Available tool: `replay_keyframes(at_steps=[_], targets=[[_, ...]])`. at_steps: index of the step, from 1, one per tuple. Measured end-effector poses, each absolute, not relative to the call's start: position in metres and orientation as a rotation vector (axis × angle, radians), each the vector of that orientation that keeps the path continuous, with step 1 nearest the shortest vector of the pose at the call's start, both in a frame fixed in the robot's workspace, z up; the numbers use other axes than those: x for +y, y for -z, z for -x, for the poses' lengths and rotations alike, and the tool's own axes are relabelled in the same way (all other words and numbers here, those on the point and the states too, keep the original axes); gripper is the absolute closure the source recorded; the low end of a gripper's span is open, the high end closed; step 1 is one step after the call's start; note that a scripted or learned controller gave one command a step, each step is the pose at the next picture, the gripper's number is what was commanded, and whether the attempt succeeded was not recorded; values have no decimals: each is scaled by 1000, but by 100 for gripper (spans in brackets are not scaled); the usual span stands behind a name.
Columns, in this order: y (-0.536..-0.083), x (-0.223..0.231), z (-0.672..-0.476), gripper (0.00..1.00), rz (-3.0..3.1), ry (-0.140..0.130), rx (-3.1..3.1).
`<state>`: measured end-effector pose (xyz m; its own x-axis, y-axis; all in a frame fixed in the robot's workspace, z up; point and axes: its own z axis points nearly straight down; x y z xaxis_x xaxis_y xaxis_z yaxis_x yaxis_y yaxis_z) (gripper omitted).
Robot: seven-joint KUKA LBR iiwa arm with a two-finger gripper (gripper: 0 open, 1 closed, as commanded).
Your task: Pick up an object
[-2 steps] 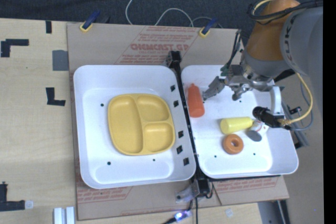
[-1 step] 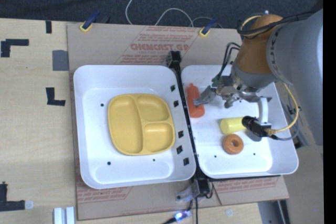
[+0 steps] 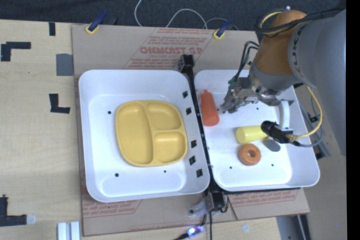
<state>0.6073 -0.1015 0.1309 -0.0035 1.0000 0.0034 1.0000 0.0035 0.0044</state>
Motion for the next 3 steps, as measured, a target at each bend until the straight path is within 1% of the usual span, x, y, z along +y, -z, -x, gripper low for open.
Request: replay_keyframes(at_steps=[1, 2, 3], targets=[[-173, -102, -610, 100, -2218, -2, 2222], [-219, -104, -604, 100, -2218, -3, 2221], [-281, -102, -601, 100, -2216, -5, 2220]])
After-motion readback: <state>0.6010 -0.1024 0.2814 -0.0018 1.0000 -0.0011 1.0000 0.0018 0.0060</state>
